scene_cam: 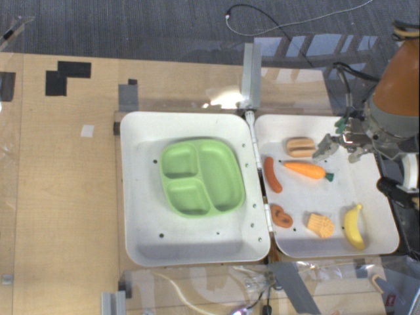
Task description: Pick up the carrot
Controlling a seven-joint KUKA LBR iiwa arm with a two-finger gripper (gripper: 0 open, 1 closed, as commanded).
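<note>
Down at the near edge of the right bin (387,245) sits the banana (354,226), with the waffle-like yellow block (320,225) and the small pretzel (281,216) beside it along that front row. Behind them lies the one we want: the carrot (305,170), flat on the bin floor, roughly mid-bin, green tip pointing right, with the sausage (272,174) just to its left and the hot-dog bun (300,147) just behind.

And the gripper (342,143) — it hangs to the right of the carrot and bun, near but apart from both. One finger reaches left toward the bun, the other is spread off to the right, so the jaws read as parted with nothing between them.

So where do we stand? By my reading, early: the approach is on, but the grasp and the lift are yet to be done — the carrot is untouched.

The count: two white bins, one green divided plate (200,177) in the left bin (141,241) with three compartments, and six food items on the right — one each of carrot, sausage, bun, pretzel, waffle block and banana.
</note>
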